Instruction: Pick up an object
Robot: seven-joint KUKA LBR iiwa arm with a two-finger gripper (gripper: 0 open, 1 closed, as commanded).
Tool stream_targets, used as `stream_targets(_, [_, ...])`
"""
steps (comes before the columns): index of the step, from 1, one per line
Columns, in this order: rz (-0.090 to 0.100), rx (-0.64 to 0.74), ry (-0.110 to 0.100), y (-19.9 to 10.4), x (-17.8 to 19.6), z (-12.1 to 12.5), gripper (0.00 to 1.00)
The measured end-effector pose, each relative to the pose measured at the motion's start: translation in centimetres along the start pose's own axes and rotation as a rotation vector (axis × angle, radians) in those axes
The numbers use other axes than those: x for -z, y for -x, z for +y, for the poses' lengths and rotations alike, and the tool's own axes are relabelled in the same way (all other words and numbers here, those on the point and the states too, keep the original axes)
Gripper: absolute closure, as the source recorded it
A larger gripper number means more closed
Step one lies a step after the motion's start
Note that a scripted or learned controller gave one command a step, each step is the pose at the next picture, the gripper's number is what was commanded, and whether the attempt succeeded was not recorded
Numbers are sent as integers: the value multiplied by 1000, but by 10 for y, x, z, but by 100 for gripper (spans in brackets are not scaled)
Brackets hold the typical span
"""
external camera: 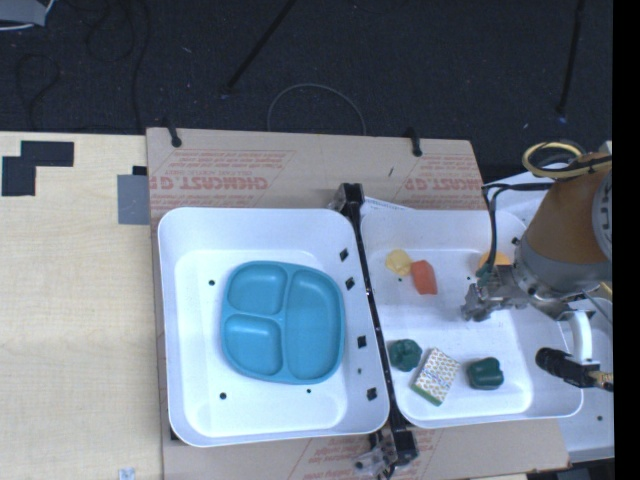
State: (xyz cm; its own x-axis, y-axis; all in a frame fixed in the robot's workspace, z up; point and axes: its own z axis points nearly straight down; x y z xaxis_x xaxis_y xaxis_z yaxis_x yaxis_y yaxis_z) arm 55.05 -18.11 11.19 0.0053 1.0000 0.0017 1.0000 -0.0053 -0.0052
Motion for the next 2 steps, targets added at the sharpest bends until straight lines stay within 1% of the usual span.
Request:
stream_targets(1, [-3, -1, 7, 2, 57, -9, 100])
stream_targets(2, [-3, 7, 9, 5, 120, -12, 100])
